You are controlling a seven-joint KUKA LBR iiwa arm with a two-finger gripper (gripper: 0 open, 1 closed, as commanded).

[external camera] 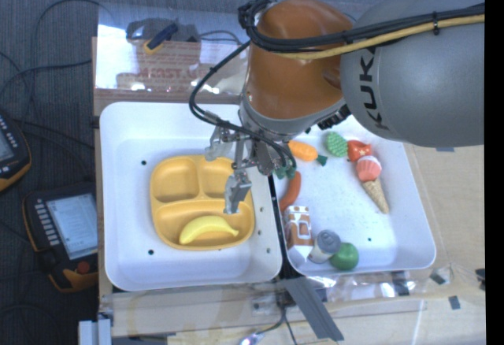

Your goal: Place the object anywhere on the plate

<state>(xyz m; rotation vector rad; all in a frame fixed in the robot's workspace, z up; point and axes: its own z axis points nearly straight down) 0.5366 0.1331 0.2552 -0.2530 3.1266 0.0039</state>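
Yellow plastic banana (208, 230) lies on yellow sectioned plate (177, 186). Hand (238, 195) above plate rim, grip state unclear. You lift straight, avoid nudging banana.

You see a yellow banana (207, 230) on a yellow plate (175, 182), white bins (126, 202), and a green ball (344, 257).

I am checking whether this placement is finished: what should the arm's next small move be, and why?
Probably lift the hand straight up and away. The banana already lies in the front compartment of the yellow plate in the left bin, and nothing shows between the fingers just above it, so the placement looks done.
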